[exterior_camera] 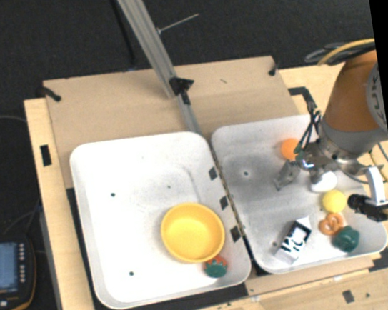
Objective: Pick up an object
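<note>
The likeliest target is the small orange ball [290,148], lying in the upper right part of the right bin [250,142], just beside the gripper [290,172]. The gripper hangs low over the middle-right of that bin, with one grey finger slanting down and left; whether the claw is apart or together cannot be told from this slant, and nothing is seen between its fingers.

Risks, as a judgement: the ball is round and may roll off if a finger nudges it instead of bracketing it. The white object [323,182] and the yellow ball [334,201] lie close under the wrist at the right, so a descent there may shove them or close on two things at once. Lower right, the orange ring [330,223], the green object [347,239] and the black-and-white box [293,240] crowd the bin wall, leaving little finger room.

In the left bin [110,170], the yellow bowl [192,231] sits at lower centre, a small green-and-red object [216,266] touching its lower edge.
</note>
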`<state>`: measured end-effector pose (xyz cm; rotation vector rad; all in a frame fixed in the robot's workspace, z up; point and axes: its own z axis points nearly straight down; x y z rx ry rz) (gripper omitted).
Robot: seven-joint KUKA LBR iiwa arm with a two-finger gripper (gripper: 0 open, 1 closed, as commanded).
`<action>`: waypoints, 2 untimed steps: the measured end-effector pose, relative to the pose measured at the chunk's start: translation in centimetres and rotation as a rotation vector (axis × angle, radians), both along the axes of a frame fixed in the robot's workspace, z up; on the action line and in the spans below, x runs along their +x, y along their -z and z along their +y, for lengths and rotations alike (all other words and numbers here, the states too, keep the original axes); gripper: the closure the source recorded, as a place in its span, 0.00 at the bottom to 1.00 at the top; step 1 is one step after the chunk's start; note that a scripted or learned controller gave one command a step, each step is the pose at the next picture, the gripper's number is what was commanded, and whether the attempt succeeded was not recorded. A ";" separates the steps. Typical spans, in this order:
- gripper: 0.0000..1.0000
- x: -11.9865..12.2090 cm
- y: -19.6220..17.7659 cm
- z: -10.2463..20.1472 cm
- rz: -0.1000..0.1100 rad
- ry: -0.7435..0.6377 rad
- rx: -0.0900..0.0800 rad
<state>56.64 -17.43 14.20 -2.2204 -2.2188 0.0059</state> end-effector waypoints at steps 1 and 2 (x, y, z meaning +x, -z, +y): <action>1.00 0.3 -1.5 -0.1 -0.010 0.004 -0.001; 1.00 0.1 -6.0 0.2 -0.011 -0.004 -0.001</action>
